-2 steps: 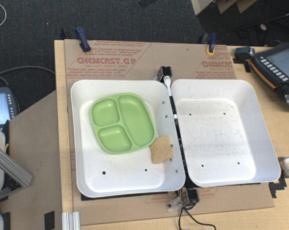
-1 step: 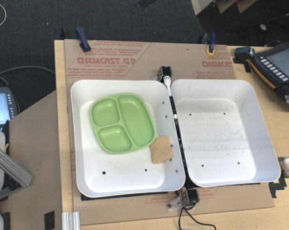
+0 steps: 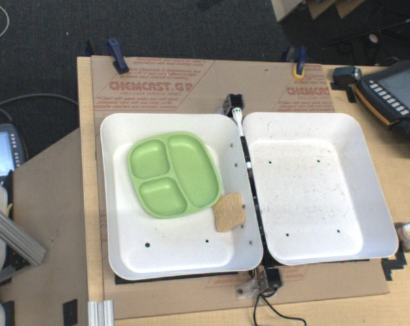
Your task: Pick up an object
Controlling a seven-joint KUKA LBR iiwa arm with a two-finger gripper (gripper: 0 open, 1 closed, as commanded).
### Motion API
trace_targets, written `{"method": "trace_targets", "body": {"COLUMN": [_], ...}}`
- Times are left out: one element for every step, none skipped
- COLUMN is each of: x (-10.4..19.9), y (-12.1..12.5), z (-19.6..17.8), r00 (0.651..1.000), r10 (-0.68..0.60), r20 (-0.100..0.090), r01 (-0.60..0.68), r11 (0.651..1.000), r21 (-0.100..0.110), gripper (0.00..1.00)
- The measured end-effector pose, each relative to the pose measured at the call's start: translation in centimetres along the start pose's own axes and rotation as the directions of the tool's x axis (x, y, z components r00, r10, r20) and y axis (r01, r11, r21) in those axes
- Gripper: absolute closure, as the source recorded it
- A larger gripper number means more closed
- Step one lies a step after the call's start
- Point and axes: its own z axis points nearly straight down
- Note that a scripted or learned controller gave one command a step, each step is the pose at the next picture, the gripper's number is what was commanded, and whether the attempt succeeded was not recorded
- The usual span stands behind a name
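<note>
We look down at a slant on a brown board surface (image 3: 191, 80) printed with faded red lettering, which carries two shallow white bins side by side. In the left bin (image 3: 120, 250) we see a light green plate (image 3: 174, 175) with three compartments, one long section along its right side and two smaller ones on its left; it lies flat in the upper middle of that bin. Touching the plate's lower right corner is a small tan piece (image 3: 229, 212), roughly square and rough-textured like a sponge or a slice of bread, lying close to the bin's right wall. We cannot tell exactly what it is. The right bin (image 3: 368, 182) shows scattered dark specks across its floor. Between the two bins a thin black strip (image 3: 248, 175) runs along their shared edge, with a small black fitting (image 3: 233, 103) at its top end. Two blue clamps (image 3: 117, 55) (image 3: 300, 63) grip the far edge of the board. On the jaws we cannot tell anything, neither wide nor narrow nor holding something. A dark handheld unit with an orange trim (image 3: 388, 94) rests at the far right.
</note>
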Motion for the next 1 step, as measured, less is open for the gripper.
{"method": "trace_targets", "body": {"x": [2.19], "y": [-4.29], "z": [9.82], "r00": [1.0], "r10": [0.008], "r20": [-0.009], "r01": [-0.007], "r11": [0.999], "r21": [0.032], "gripper": [1.0]}}
